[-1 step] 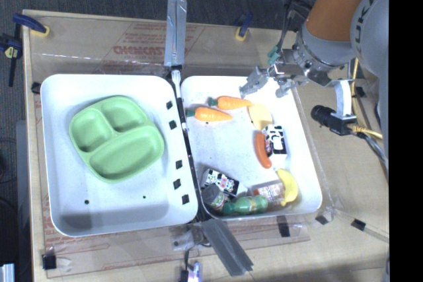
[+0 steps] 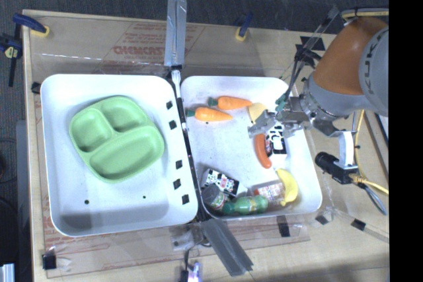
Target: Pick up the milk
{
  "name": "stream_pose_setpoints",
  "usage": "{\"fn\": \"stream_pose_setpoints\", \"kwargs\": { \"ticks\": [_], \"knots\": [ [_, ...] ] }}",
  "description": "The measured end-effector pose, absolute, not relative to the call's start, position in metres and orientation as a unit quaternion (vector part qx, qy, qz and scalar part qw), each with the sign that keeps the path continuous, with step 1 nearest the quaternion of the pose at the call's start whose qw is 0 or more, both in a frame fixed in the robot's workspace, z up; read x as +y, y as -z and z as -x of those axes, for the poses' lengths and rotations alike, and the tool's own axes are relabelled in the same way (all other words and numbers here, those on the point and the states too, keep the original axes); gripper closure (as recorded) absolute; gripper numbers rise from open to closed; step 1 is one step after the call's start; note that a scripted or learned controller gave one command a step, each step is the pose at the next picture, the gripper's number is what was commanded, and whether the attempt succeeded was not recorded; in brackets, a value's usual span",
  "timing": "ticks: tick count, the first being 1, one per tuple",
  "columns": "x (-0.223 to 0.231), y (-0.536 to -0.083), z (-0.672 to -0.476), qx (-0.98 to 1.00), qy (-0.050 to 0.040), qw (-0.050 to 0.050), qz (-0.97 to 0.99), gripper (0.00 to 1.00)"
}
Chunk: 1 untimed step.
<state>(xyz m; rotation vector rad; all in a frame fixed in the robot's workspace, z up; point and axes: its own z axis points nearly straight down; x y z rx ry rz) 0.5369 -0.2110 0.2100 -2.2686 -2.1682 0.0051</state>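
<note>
Nearest the camera, along the front wall of the right bin [image 2: 301, 92], lay a green bottle [image 2: 246, 205] on its side, with a dark patterned packet [image 2: 220, 181] just behind it and a banana [image 2: 288, 185] at its right end. Farther back in that bin sat two carrots [image 2: 213, 115], one behind the other. The pincer [image 2: 274, 132] hung over the bin's right part, beside a red sausage-like item [image 2: 262, 150]; a small black-and-white carton, seemingly the milk [image 2: 277, 141], lay right under it, and whether the pincer was open or closed on it could not be told. The left bin [image 2: 59, 208] held a green divided plate [image 2: 117, 137]. Both bins rested on the bench [image 2: 99, 36].
</note>
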Motion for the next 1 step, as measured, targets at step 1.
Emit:
{"fn": "stream_pose_setpoints", "kwargs": {
  "ticks": [1],
  "knots": [
    [-0.2094, -0.2479, -0.5278, -0.706, 0.0000, 0.000, 0.708, 0.00]
  ]
}}
